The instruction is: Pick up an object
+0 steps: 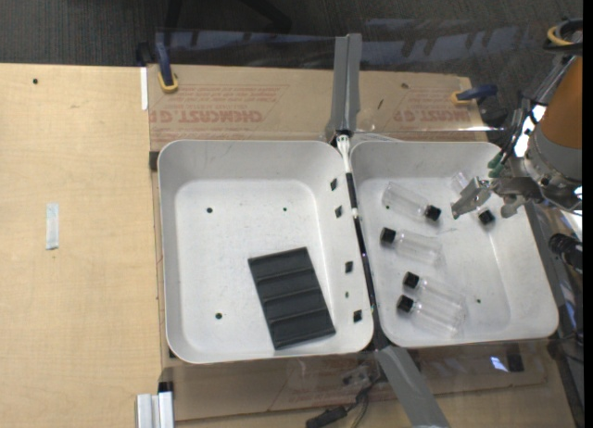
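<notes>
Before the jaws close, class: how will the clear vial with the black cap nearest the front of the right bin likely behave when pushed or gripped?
The vial lies on its side and looks cylindrical, so a push would probably roll it across the right bin. Its clear, smooth wall may be slippery. It looks empty, so likely light.

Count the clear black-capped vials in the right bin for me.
5, perhaps more hidden under the arm: one vial near the back, one mid-left, two at the front, and one by the gripper, all in the right bin.
</notes>
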